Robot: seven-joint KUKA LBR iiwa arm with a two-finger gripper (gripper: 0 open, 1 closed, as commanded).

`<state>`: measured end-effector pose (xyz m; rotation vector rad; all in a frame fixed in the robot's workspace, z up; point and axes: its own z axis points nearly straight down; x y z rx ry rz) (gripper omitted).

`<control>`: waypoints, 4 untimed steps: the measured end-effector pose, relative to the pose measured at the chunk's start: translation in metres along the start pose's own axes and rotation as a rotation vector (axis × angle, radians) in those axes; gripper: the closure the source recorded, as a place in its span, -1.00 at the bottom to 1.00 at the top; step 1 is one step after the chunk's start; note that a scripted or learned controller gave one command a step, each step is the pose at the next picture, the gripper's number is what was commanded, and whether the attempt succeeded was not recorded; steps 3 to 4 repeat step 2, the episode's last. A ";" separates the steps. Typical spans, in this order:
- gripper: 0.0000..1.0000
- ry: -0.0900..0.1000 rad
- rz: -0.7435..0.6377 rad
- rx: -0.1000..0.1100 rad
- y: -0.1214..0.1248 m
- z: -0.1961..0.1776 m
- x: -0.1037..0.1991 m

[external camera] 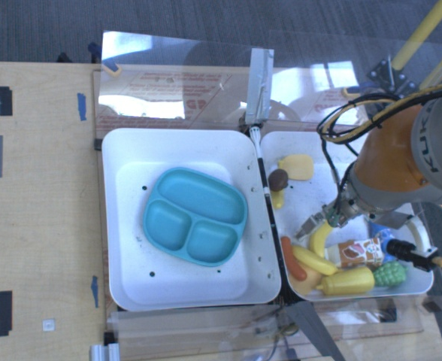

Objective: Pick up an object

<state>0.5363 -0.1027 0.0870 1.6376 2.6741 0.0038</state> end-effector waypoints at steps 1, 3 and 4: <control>1.00 -0.003 0.003 -0.005 0.002 -0.009 -0.002; 1.00 0.002 0.039 -0.001 0.097 -0.098 0.016; 1.00 0.002 0.039 -0.001 0.097 -0.098 0.016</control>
